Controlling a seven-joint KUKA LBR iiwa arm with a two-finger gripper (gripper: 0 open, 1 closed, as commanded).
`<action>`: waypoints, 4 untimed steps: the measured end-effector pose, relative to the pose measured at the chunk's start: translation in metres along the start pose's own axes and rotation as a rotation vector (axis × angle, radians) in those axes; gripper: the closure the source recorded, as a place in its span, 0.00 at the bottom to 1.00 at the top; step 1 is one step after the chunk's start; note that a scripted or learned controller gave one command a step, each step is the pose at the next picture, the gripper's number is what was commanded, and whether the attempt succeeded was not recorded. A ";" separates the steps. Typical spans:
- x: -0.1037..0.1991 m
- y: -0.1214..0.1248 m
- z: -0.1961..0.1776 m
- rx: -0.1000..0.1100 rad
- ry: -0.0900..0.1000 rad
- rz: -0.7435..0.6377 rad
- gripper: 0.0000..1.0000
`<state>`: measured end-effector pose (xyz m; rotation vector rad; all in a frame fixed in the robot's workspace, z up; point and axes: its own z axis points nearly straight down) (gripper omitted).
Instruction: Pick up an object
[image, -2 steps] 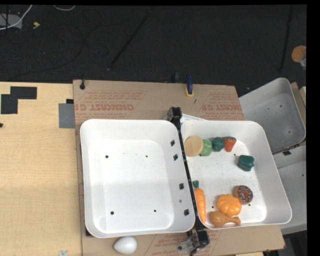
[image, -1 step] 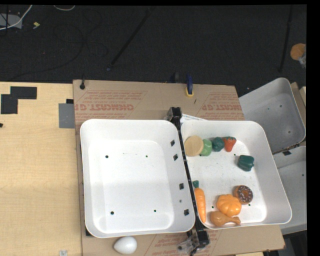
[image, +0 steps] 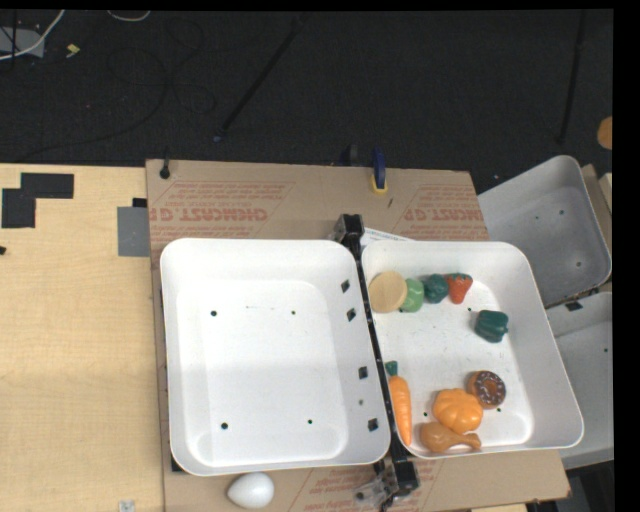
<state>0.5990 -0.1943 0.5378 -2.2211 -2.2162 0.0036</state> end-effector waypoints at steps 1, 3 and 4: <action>-0.009 0.035 0.001 -0.003 -0.003 -0.006 1.00; -0.020 0.013 0.001 0.001 0.001 0.001 1.00; -0.014 0.047 0.001 -0.002 -0.001 -0.007 1.00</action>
